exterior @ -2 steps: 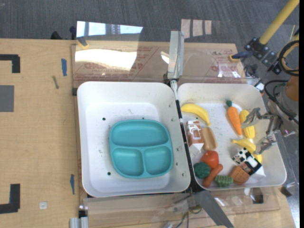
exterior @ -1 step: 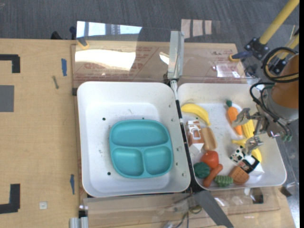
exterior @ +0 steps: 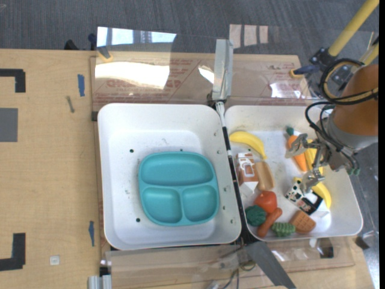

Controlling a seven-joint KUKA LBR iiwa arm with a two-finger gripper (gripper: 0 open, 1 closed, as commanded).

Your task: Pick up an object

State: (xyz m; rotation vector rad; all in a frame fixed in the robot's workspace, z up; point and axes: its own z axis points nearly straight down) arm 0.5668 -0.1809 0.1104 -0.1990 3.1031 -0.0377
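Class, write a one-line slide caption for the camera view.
Overhead scene: the pincer hovers over toy foods in the right bin, while a teal divided plate sits in the left bin.

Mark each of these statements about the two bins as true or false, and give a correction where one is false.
1. The teal divided plate lies in the left bin. True.
2. The banana lies on the teal divided plate. False: it lies in the right bin, near the upper left corner.
3. The gripper is over the right bin. True.
4. The tomato is in the left bin. False: it is in the right bin, beside the broccoli.
5. The teal divided plate has three compartments. True.
6. The arm reaches in from the left of the view. False: it enters from the right.
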